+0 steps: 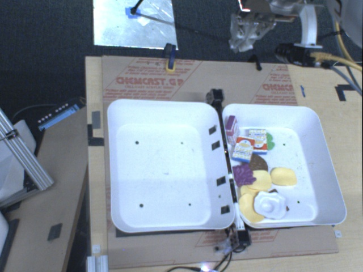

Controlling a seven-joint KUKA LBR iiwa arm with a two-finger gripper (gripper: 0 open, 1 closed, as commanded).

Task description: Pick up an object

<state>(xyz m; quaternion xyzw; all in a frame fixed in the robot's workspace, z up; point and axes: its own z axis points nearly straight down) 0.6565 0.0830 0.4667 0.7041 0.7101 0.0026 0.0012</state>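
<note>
Small toy objects crowd the left side of the right bin [317,152], none lifted yet.

The pile hugs the wall next to the left bin [159,169]: a white lidded cup [270,204] nearest, yellow pieces [282,176] and a purple cluster [244,174] touching it, small cartons [249,143] farther back. The gripper [245,38] hangs high beyond the far edge of the table [187,75]; I cannot tell whether it is apart or together. A good pick likely targets the yellow piece on the pile's right fringe, away from the wall, descending straight down.

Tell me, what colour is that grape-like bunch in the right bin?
Purple, seen in the camera view.
</note>
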